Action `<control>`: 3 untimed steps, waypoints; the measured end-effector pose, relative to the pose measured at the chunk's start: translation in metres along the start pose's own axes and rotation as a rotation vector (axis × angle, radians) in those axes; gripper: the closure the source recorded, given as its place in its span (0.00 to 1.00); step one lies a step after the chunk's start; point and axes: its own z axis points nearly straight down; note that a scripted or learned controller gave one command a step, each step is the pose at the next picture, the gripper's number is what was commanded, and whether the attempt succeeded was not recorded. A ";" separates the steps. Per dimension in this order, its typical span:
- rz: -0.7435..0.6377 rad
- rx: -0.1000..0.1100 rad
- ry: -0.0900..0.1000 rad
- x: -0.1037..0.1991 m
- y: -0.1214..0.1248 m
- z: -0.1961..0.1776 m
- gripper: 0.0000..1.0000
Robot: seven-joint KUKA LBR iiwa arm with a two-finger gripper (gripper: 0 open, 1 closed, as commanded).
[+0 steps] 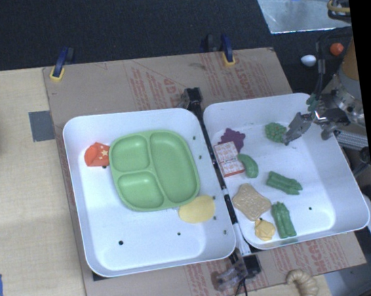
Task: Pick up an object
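At the far left of the frame we note the left shallow white plastic bin. It holds a small red toy piece with a yellow mark at its upper left, a light green three-compartment plastic tray in the middle, and a pale yellow rounded toy piece just below the tray's lower right corner.

Right of centre sits the right shallow white plastic bin. Reading across it we record a dark purple toy cluster, a small red and white printed packet, a short green pod, a tan textured cracker-shaped piece, a small yellow lump, a long green ribbed vegetable, another green ribbed piece and a green leafy floret.

At the right edge, the grey two-finger gripper sits just beside the floret; its fingers appear parted and, as far as we can see, hold nothing.
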 end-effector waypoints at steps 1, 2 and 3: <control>-0.004 -0.001 -0.002 0.001 0.058 0.064 0.00; -0.004 0.003 -0.001 -0.010 0.073 0.115 0.00; -0.003 -0.003 -0.001 -0.023 0.095 0.130 0.00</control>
